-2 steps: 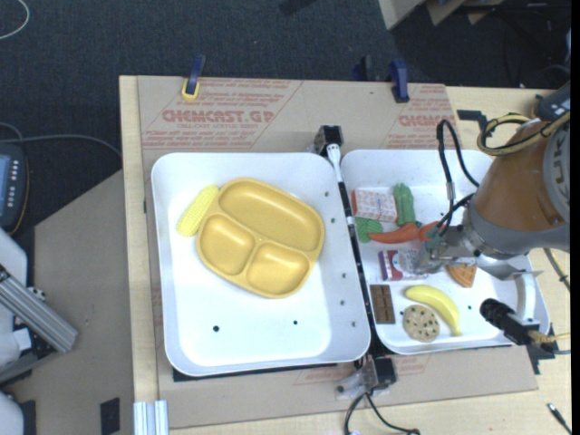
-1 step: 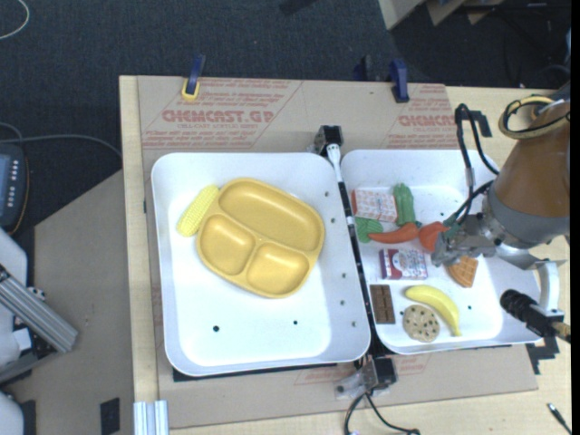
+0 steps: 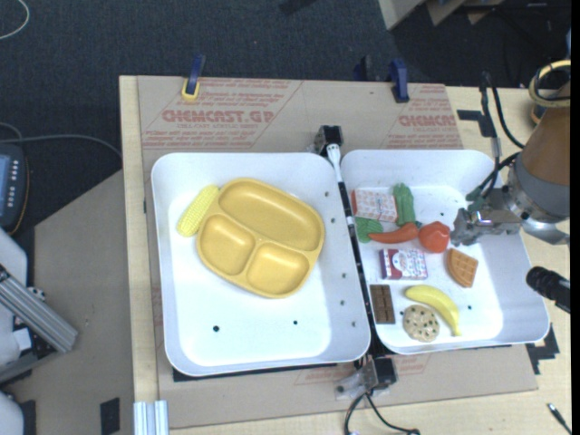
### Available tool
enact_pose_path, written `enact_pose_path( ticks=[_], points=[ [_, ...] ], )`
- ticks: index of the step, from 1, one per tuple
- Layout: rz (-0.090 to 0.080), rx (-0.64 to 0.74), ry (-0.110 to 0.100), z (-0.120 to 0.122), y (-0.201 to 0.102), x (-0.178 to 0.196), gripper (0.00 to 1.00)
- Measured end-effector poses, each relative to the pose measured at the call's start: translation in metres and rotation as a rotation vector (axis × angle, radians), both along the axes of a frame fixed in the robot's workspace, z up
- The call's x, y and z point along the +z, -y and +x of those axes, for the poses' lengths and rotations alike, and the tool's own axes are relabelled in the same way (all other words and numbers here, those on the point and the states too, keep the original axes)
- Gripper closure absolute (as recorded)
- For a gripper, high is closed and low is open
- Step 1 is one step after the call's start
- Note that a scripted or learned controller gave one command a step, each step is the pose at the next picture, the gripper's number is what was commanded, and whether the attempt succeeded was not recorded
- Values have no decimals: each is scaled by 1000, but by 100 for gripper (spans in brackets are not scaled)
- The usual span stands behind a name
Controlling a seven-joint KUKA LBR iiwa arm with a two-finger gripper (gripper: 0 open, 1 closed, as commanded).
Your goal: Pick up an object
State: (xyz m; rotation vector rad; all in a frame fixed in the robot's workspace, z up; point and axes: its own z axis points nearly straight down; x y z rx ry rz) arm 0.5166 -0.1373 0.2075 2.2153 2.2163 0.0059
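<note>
Two white bins sit side by side on the table. The left bin (image 3: 181, 324) holds a yellow divided tray (image 3: 258, 236) and a corn cob (image 3: 198, 210). In the right bin (image 3: 512, 320), toward the table's right edge, the end effector (image 3: 460, 229) hangs beside a red tomato (image 3: 434, 236); whether it grips anything cannot be told.

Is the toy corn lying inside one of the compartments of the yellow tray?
No, the corn lies on the floor of the left bin, beside the outer edge of the yellow tray.
</note>
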Motion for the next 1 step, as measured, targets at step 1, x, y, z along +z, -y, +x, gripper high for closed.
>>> enact_pose_path(
  ticks=[1],
  points=[
    [1, 1, -3, 1, 0, 19, 100]
  ],
)
